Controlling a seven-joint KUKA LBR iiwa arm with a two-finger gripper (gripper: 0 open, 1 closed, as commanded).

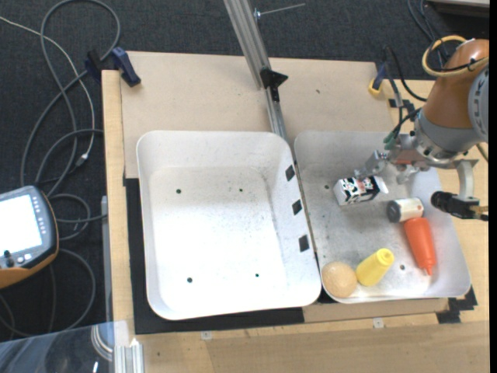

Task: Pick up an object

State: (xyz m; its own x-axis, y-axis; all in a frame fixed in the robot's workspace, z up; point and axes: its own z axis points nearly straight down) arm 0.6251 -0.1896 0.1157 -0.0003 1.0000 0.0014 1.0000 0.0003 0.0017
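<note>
Hovering: claw (386, 159) over right bin (314, 162) | black-and-white box (360, 189) just below-left, apart | finger state: cannot tell

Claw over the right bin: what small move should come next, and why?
Probably a short drop onto the black-and-white box. The claw sits just beside its upper right, closer than to the carrot, the yellow bottle or the tan ball.

Arm (454, 92): grey cylindrical housing with an orange band directly above the wrist. Thin dark cables run along the housing above the claw (386, 160), which is metallic grey.
</note>
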